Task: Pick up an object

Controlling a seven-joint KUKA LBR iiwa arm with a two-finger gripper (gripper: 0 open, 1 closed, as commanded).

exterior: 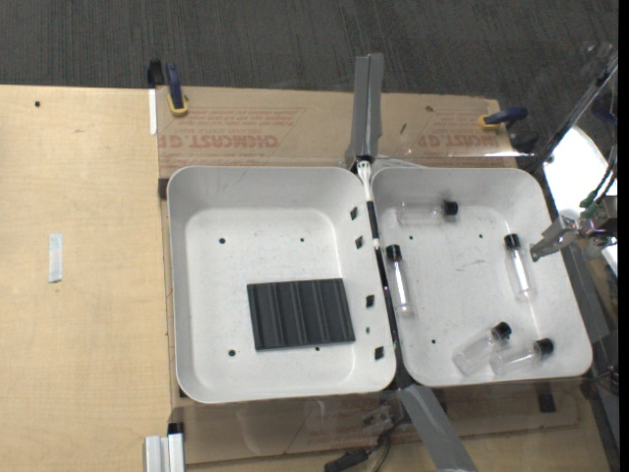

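Left bin (197, 214): black ribbed tray (300, 314).
Right bin (531, 190): five clear black-capped vials (397, 277).
Gripper: state cannot be told.

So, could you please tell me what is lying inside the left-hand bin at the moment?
The left bin holds one dark, ribbed rectangular tray, lying flat toward the near side. The bare floor around it shows a few small dark dots. Whatever is beneath the tray is covered.

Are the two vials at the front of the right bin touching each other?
Cannot tell. In the camera view, the two vials lie close together in the right bin, but their clear bodies blur into each other, so neither contact nor gap shows plainly.
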